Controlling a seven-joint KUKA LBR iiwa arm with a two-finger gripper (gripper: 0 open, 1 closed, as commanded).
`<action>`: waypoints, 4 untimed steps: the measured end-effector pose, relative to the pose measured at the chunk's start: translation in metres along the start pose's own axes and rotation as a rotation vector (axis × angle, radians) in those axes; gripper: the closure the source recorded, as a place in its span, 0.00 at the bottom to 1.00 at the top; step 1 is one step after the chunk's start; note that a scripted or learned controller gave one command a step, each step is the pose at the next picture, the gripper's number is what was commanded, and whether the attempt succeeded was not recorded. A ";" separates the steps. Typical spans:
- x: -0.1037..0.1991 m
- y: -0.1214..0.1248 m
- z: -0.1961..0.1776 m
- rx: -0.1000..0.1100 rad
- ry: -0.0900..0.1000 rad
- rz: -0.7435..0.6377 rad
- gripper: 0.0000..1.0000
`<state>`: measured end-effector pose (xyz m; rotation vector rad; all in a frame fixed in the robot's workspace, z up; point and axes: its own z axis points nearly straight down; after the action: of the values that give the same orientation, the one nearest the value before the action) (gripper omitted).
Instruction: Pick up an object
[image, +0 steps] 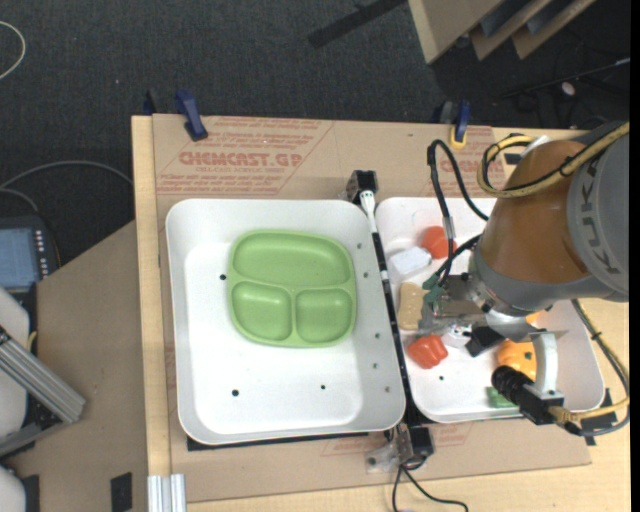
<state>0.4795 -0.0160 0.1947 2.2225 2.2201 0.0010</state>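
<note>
Now hovering low in right bin (590, 375); orange object (428, 351) lies just left of my gripper (449, 322); jaws' state perhaps hidden, cannot tell.

KUKA arm (560, 235): grey casing, broad orange band above wrist, white lettering partly visible on grey shell at right. Black and yellow cables (470, 170) loop over orange section. Wrist end dark, metallic, cluttered; detail there hard to make out.
</note>
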 end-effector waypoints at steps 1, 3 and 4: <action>0.075 -0.001 0.011 0.004 0.002 -0.008 1.00; 0.130 0.128 -0.040 -0.002 -0.001 -0.005 1.00; 0.153 0.075 -0.049 0.006 0.001 -0.004 1.00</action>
<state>0.5547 0.1374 0.2441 2.2212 2.2284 -0.0053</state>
